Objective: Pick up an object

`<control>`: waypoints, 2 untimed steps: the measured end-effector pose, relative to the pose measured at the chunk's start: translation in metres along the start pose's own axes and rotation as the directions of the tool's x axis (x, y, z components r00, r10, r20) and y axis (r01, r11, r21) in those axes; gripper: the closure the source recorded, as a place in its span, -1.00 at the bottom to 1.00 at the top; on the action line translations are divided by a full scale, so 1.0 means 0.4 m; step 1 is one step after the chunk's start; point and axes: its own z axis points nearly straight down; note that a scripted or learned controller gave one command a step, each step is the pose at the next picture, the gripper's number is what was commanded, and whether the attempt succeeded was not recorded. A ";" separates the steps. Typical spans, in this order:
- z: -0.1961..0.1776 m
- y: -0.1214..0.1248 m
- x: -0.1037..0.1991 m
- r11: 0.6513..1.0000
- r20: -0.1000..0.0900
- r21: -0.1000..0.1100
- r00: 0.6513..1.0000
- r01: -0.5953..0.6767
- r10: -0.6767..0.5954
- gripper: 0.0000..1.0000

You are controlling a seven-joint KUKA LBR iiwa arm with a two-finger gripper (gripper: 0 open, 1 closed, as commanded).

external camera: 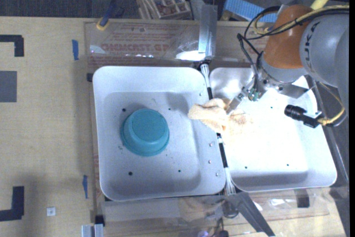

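A cream, crumpled soft object (213, 115) lies draped over the divider between the two white bins, partly in each. My gripper (237, 101) reaches down from the grey arm with the orange band (285, 36) and sits at the soft object's upper right edge, touching or nearly touching it. The object rests on the bin rims rather than hanging in the air. A teal round bowl (145, 131) sits upside down in the left bin (111, 175), well to the left of the gripper.
The right bin (288, 169) lies beneath the arm. A black cable plug (295, 112) hangs over it beside the wrist. A clear plastic bag (144, 41) and boxes lie behind the bins. The wooden bench (39, 136) stretches left.
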 end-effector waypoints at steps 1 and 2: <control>0.000 0.023 -0.002 0.992 0.003 -0.001 0.992 0.123 -0.123 -1.00; -0.028 0.029 -0.003 0.992 0.007 -0.006 0.992 0.123 -0.123 1.00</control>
